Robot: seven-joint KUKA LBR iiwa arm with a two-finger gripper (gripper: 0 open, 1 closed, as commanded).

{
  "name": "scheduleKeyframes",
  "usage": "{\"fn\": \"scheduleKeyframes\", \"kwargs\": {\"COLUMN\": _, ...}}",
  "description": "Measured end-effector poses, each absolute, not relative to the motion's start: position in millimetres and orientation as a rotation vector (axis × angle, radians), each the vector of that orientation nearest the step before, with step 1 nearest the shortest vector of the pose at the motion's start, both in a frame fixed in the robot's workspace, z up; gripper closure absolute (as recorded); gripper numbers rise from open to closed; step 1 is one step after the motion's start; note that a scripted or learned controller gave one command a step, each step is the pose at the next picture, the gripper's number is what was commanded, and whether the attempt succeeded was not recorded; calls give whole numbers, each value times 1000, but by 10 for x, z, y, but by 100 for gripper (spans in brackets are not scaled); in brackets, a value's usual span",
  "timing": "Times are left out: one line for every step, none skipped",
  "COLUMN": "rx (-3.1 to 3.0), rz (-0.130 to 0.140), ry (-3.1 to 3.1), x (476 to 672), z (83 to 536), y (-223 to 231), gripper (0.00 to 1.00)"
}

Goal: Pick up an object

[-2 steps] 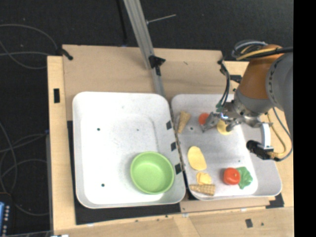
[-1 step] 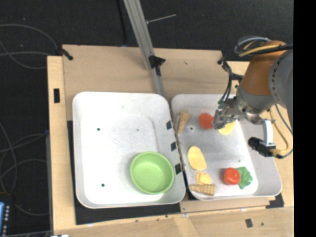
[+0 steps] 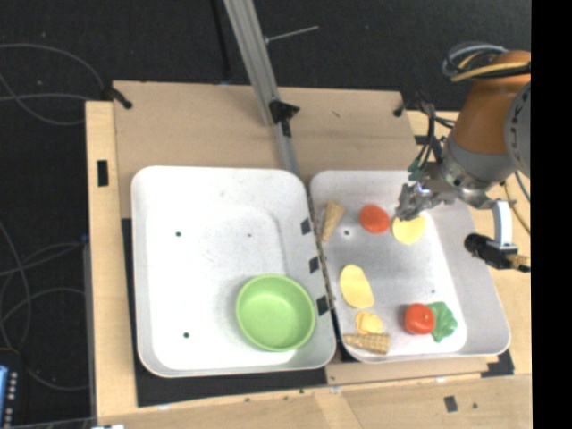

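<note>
Flat tan wooden bench (image 3: 197, 123) | on it: two shallow white plastic bins, touching side by side | left bin (image 3: 206, 213) at 9 o'clock of centre | right bin (image 3: 465, 284) at 3 o'clock

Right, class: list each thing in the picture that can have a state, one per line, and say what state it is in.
Green bowl: upright, in the left bin.
Claw: low over the right bin, just above the pale yellow piece.
Orange ball: lying beside the claw, not gripped.
Tomato: resting near the front corner.
Cone: lying on its side.
</note>
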State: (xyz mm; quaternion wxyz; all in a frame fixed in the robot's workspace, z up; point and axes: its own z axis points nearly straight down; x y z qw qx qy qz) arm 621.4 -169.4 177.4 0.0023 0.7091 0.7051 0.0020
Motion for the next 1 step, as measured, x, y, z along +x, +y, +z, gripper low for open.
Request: {"fn": "scheduleKeyframes", "kwargs": {"rx": 2224, "rz": 6, "ry": 2212, "x": 6175, "z": 2230, "y": -1718, "gripper": 100}}
